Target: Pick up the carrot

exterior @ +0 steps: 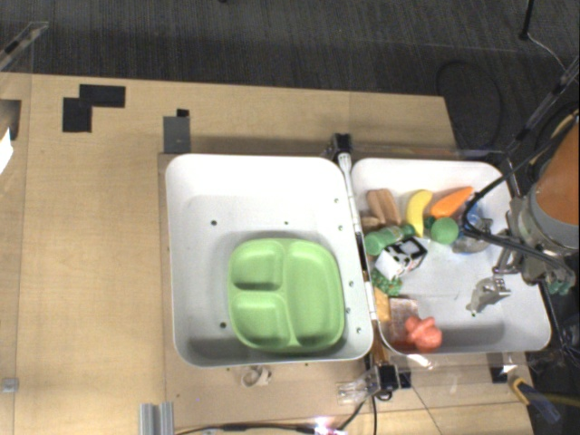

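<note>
Camera view: arm enters right, claw released, low over right bin; carrot apart.

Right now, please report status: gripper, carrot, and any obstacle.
Gripper low over right bin, near its front, nothing between fingers. Carrot at bin's far side, untouched. Yellow banana and green ball touching it.

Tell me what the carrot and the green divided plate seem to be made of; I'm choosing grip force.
The carrot looks like a moulded plastic toy: even orange colour, smooth surface, though it is small here. The green plate also looks like plastic, matte to lightly glossy, with soft rounded compartment ridges and one flat colour. Neither can be confirmed from look alone.
</note>
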Available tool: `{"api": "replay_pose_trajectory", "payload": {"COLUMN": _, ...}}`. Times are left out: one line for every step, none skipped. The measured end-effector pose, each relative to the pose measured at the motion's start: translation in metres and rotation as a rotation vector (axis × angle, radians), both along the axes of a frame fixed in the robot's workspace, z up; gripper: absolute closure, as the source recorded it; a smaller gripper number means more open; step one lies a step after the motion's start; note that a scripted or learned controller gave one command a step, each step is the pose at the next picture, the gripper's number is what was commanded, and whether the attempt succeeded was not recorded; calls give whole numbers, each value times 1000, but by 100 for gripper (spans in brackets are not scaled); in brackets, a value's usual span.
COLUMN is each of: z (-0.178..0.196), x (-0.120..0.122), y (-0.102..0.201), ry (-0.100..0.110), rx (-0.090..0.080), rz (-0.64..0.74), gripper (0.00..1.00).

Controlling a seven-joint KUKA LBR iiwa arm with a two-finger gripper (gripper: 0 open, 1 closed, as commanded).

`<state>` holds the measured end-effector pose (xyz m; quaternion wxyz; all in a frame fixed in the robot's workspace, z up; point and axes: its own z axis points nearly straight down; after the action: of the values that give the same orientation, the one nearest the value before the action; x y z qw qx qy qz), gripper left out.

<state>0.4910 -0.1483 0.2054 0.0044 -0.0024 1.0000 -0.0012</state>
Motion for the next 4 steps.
{"api": "replay_pose_trajectory", "payload": {"z": -83, "x": 3, "y": -17, "ry": 3, "rx": 1, "rz": 254, "gripper": 0}}
{"api": "replay_pose_trajectory", "payload": {"z": -109, "x": 11, "y": 15, "ry": 2, "rx": -1, "rz": 593, "gripper": 0}}
{"api": "replay_pose_trajectory", "payload": {"z": -116, "x": 16, "y": -18, "ry": -4, "rx": -3, "rz": 530, "gripper": 0}}
{"api": "replay_pose_trajectory", "payload": {"z": -105, "x": 6, "y": 56, "ry": 1, "rx": 3, "rz": 137, "gripper": 0}}
